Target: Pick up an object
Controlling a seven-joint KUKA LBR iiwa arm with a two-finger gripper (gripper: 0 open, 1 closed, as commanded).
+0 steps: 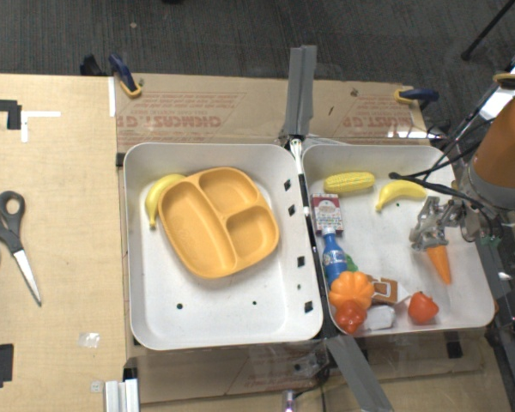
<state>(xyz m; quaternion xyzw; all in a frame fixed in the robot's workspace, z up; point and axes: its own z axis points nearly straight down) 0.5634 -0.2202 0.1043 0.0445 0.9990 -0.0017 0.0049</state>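
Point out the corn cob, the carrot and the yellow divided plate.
corn cob (349,181), camera view, middle of the cob.
carrot (440,263), camera view, middle of its orange body.
yellow divided plate (208,268), camera view, near rim.

A wooden bench (51,273) bears two white bins (154,316), scissors (17,239) and cardboard (206,114).

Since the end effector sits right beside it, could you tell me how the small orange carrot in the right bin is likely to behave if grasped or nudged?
The small orange carrot tapers to a point, so fingers may slide toward the narrow tip. Its round, cone-like body would probably roll in an arc if pushed. It looks like a light toy, easily knocked by the end effector.
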